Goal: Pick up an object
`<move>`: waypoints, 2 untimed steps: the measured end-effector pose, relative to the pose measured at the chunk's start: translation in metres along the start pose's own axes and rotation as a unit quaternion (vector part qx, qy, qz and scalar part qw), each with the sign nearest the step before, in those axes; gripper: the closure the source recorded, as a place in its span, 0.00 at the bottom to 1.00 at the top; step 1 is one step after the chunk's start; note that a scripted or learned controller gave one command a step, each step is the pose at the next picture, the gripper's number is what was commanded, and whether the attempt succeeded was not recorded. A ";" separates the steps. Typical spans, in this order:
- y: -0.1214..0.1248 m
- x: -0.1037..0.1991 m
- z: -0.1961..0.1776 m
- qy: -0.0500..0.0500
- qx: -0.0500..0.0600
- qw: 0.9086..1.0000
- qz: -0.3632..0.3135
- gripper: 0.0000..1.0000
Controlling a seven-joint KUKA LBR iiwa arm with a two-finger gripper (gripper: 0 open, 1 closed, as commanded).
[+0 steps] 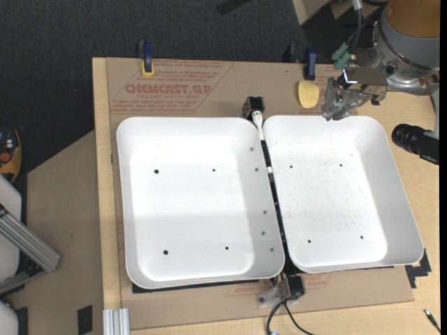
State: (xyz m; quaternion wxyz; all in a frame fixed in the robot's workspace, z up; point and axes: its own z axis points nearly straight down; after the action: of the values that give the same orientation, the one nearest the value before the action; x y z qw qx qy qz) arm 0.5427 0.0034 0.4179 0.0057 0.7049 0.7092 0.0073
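A small pale-yellow rounded block (308,93), apparently of foam or soft plastic, is seen lying on the brown cardboard sheet (174,89) of the bench, just beyond the far rim of the right-hand shallow white plastic bin (391,187) and outside both bins. It is judged to be light and somewhat yielding, matt and not slippery, and unlikely to be damaged by a firm squeeze; a hold across its narrower sides, from above, appears the most secure. The two-finger metal gripper (337,109) is seen just beside the block on its right, low over the bin's far rim, apart from the block; whether its fingers stand apart or together cannot be told from this view, and nothing is seen held. The grey arm with its orange band (412,12) is carried in from the upper right. A blue-and-yellow clamp (310,63) stands close behind the block and is judged the nearest obstacle, together with the bin rim in front. A second clamp of the same kind (146,56) is fixed at the far left of the board. The left-hand white bin (133,187) lies alongside, the two being divided by a black-and-white strip (267,166); dark dots are marked on both floors. A black cylindrical fitting (413,139) projects at the right.
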 end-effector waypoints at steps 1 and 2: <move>0.014 0.067 0.099 0.000 0.015 1.000 -0.001 1.00; 0.039 0.122 0.160 -0.001 0.013 1.000 0.000 1.00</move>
State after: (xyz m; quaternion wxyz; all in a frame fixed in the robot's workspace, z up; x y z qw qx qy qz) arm 0.5842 0.1263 0.2584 -0.0032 0.7050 0.7091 -0.0026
